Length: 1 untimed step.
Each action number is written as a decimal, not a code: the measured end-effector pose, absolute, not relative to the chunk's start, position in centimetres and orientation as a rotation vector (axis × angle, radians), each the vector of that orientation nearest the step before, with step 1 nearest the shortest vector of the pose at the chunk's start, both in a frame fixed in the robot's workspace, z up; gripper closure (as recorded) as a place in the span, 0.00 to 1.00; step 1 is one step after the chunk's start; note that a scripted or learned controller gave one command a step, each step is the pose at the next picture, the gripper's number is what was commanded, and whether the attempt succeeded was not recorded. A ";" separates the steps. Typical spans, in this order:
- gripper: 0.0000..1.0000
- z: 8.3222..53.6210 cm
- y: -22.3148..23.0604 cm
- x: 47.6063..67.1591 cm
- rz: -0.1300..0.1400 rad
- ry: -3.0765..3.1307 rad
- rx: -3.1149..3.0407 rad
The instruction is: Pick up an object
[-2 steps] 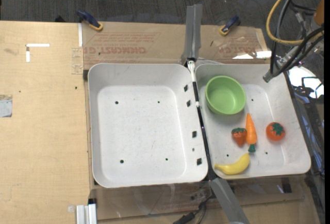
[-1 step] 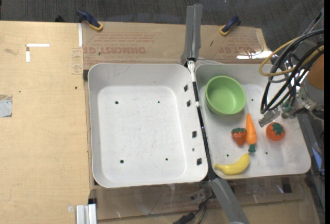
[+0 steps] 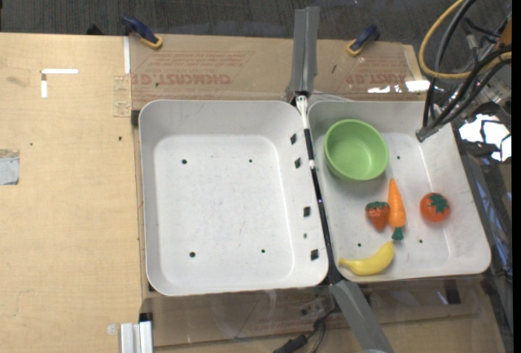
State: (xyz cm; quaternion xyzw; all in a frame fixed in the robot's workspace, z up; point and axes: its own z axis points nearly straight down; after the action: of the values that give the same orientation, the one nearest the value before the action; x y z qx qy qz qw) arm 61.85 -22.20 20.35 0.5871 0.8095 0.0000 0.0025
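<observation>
progress: nothing is seen lifted, pick not begun | objects: green bowl [image 3: 356, 150], carrot [image 3: 396, 203], strawberry [image 3: 377, 214], tomato [image 3: 435, 207], banana [image 3: 368, 261] lie in right bin [image 3: 464, 172] | left bin [image 3: 155, 180] bare | gripper state: cannot be told

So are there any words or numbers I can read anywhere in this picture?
"CHEMCRZT GE": red print on the cardboard sheet behind the left bin, upside down and blurry, so the spelling is unsure.
More red print on the cardboard behind the right bin: too blurred to read.
</observation>
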 end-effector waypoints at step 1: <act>0.00 9.9 -14.4 65.1 0.000 2.614 1.738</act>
State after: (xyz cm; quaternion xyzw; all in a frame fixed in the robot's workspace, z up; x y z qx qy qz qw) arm 65.15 -14.38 9.93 0.5536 0.8328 -0.0001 0.0010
